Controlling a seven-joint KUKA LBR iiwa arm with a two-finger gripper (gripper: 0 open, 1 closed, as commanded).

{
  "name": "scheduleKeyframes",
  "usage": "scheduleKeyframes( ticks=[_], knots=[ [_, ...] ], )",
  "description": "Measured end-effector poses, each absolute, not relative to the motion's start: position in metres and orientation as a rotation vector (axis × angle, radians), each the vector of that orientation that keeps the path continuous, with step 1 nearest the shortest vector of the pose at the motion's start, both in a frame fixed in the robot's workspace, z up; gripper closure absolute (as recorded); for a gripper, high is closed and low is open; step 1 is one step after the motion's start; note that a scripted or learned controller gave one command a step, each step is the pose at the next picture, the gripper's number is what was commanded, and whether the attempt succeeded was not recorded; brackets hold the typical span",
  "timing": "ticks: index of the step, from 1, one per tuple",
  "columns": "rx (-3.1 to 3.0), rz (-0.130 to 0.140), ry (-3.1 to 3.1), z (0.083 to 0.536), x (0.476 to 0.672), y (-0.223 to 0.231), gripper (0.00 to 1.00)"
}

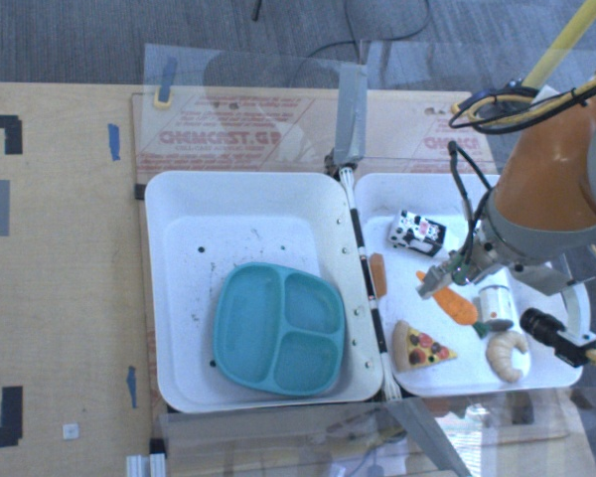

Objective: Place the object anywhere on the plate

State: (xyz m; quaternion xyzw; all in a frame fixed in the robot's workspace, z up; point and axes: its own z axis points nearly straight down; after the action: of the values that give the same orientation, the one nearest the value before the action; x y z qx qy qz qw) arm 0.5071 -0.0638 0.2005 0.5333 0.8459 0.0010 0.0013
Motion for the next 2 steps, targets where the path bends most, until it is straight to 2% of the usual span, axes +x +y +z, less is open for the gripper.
scheduleKeyframes(
  ticks=[1, 2],
  knots=[
    [1.520, 0.000, 2.751, 0.184, 0.507, 0.014, 1.00],
    [1.615, 0.001, 2.694, 0.184, 0.506, 0.076, 1.00]
  ],
)
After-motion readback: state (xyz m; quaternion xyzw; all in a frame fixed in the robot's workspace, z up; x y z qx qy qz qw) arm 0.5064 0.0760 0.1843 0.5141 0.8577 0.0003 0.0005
